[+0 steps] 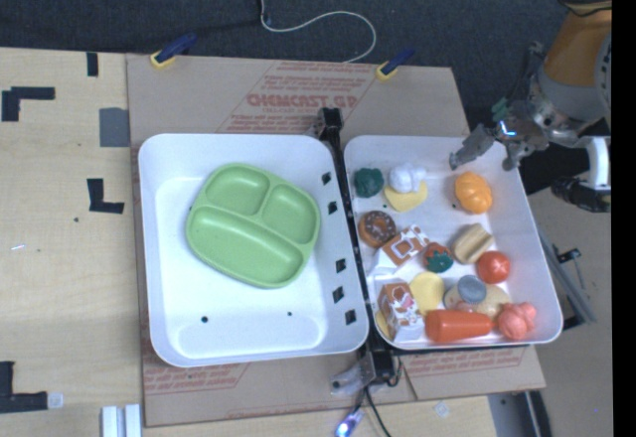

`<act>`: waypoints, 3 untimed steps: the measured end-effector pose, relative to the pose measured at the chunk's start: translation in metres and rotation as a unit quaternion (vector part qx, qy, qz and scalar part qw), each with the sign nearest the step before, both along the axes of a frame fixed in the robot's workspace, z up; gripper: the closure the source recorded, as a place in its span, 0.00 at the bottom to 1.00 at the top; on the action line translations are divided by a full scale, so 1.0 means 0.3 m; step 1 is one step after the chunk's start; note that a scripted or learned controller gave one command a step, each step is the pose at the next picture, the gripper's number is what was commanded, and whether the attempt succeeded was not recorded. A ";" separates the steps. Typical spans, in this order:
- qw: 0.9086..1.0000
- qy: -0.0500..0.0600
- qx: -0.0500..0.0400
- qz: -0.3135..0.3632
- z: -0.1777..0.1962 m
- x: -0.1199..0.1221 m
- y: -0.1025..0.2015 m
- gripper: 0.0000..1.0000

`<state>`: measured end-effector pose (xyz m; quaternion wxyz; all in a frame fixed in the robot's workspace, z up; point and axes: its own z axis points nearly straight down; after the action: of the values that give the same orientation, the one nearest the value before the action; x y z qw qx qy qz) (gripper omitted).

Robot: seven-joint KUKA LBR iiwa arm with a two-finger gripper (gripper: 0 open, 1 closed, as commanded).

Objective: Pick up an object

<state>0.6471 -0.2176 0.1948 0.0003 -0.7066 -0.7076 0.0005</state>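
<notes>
The right bin holds several toy foods. Among them are an orange fruit, a dark green piece, a white and yellow piece, a brown donut, a tan roll, a red tomato and a long orange-red carrot. My gripper hangs over the bin's far right corner, just above the orange fruit. It is open with nothing between its fingers.
The left bin holds a green divided plate. A black divider joins the two bins. Both stand on cardboard held by yellow and blue clamps. A white cable lies on the dark floor behind.
</notes>
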 end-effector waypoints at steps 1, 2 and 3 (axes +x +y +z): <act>1.000 0.003 0.001 -0.001 -0.112 -0.184 0.069 0.00; 1.000 -0.003 0.001 0.003 0.218 -0.426 0.378 0.00; 1.000 -0.004 0.001 0.004 0.540 -0.546 0.576 0.00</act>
<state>0.4832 -0.0447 0.3569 -0.0019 -0.7039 -0.7102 -0.0032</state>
